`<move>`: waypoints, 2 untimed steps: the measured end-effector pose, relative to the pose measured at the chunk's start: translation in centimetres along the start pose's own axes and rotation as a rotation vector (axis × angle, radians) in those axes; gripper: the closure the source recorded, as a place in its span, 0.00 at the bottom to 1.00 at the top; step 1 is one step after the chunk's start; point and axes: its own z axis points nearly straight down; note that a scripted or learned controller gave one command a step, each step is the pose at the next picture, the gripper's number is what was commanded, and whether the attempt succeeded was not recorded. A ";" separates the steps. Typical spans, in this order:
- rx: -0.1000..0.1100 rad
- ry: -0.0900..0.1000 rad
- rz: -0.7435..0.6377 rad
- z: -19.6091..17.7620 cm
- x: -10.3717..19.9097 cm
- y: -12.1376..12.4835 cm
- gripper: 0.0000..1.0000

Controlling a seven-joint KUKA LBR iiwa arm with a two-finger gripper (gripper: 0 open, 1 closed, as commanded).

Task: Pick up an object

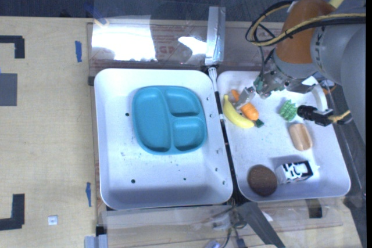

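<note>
Shows an orange carrot (249, 111) in the upper-left part of the right bin (334, 183), lying flat on the white floor. Runs on a diagonal, long axis from upper left to lower right, green tip pointing lower right toward the bin's middle. Touches or nearly touches a yellow banana (234, 114) on its left side. Curves along roughly the same diagonal, that banana, one end up by the divider between the bins, the other down by the carrot's green tip. Also shows a small orange piece (235, 94) just above the banana's upper end.

Puts the gripper (260, 89) just up and right of the carrot, near but apart from it, nothing visibly between its tips. Cannot tell whether spread or pressed together from this angle.

Further right: green leafy piece (288, 109), then a tan bread roll (300, 136) below it, long axis near vertical in the view. Along the near edge: brown round thing (263, 179) beside a black-and-white block (297, 170), almost touching.

In the left bin (110, 142): blue divided plate (170, 119), centred, lying flat. Both bins side by side on the wooden tabletop (40, 136).
</note>
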 end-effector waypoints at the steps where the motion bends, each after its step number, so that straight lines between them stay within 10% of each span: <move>1: -0.016 -0.005 0.088 -10.5 8.2 0.6 0.00; 2: -0.002 -0.002 0.047 -9.9 7.2 -1.4 0.00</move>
